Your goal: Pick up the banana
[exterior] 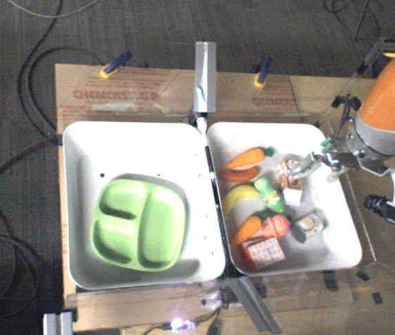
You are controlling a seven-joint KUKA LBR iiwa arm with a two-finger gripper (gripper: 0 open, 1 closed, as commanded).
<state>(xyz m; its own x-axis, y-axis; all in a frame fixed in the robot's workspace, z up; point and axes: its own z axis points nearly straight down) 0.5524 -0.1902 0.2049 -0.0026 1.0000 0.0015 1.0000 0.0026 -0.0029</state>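
Gripper (316,162) first: it hangs over the top right part of the right bin (337,257), just beside a small brown and white packet (292,173). I cannot tell how it is set, because it looks small and blurry against the white. Nothing shows inside it, so I think it has not picked anything up.

The banana (240,197) lies in the right bin, near the middle wall between the two bins. It is yellow and short. A carrot (244,160) lies above it and another carrot (246,230) lies below it. A green toy (270,195) touches its right side. These toys sit close together, so the banana may be hard to reach without bumping them.

The left bin (79,145) holds a green tray (140,222) with sections.

The arm (382,110) reaches in from the right, with its orange band up high. It leans toward the left and down. The banana is apart from the gripper, further to the left.
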